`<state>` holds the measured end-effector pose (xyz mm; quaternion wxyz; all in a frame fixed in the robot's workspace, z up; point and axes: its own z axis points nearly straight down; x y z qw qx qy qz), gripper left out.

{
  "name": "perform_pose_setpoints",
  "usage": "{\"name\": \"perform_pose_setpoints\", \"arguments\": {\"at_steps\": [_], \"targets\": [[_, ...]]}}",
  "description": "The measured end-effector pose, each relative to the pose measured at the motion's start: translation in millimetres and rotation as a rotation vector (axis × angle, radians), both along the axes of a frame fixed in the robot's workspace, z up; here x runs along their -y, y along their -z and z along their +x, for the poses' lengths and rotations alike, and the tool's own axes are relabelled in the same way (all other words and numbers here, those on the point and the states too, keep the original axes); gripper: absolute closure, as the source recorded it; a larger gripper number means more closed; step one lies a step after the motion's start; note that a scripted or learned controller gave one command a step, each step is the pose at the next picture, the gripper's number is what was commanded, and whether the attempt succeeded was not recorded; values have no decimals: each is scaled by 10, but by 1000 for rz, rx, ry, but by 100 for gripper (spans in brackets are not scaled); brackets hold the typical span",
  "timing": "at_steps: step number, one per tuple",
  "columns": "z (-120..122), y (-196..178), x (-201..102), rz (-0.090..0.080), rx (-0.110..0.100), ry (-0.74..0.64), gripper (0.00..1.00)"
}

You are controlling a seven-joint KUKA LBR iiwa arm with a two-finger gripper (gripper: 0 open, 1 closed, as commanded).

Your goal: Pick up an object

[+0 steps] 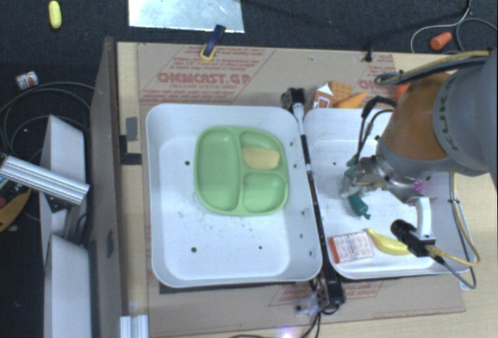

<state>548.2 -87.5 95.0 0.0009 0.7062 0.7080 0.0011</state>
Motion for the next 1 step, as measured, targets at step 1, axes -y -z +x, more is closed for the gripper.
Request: {"name": "perform_pose_setpoints", "arguments": {"at_steps": [1], "targets": [[166,-953,-524,1,9,-8,100]]}}
